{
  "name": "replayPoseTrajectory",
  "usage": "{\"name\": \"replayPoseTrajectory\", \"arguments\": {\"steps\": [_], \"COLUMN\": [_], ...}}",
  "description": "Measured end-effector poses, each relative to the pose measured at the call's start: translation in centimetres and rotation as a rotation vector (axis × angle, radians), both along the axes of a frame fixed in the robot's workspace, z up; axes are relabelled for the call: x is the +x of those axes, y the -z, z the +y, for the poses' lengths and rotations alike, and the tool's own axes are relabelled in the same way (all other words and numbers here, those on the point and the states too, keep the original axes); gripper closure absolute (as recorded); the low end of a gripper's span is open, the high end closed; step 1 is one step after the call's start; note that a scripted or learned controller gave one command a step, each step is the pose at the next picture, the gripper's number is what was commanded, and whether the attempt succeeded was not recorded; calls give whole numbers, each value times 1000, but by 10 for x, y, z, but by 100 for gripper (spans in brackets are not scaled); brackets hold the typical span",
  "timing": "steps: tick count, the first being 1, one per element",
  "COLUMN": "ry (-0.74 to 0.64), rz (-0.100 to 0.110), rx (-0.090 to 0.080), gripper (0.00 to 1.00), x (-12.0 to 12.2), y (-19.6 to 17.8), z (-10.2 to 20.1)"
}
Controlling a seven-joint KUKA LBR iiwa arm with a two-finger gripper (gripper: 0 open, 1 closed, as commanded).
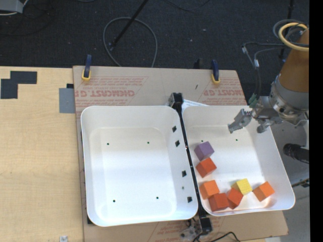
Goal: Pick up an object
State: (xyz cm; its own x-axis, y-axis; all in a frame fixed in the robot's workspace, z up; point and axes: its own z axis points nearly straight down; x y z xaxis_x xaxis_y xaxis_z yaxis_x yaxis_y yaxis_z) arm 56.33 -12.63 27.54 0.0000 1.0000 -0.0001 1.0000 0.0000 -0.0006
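Crowding is posing the main risk: the tool, hovering released and empty at the right bin's one o'clock, may be nudging neighbours, since the cubes are clustering at six o'clock, purple cube touching a red one.

I'm seeing my arm at the right edge: a fat orange band, rounded, with a pale ring above it. Under that sits a grey wrist housing, metallic and blocky. A thin grey cable loops off its left side. The gripper is small, grey and angular, bare metal, no markings I can make out.
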Motion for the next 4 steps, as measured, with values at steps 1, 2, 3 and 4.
{"name": "replayPoseTrajectory", "arguments": {"steps": [1,2,3,4], "ry": [16,18,19,0], "rz": [3,0,0,-13], "rx": [0,0,0,-2], "gripper": [0,100,0,0], "x": [37,37,37,19], "y": [33,21,21,168], "z": [18,16,16,2]}}
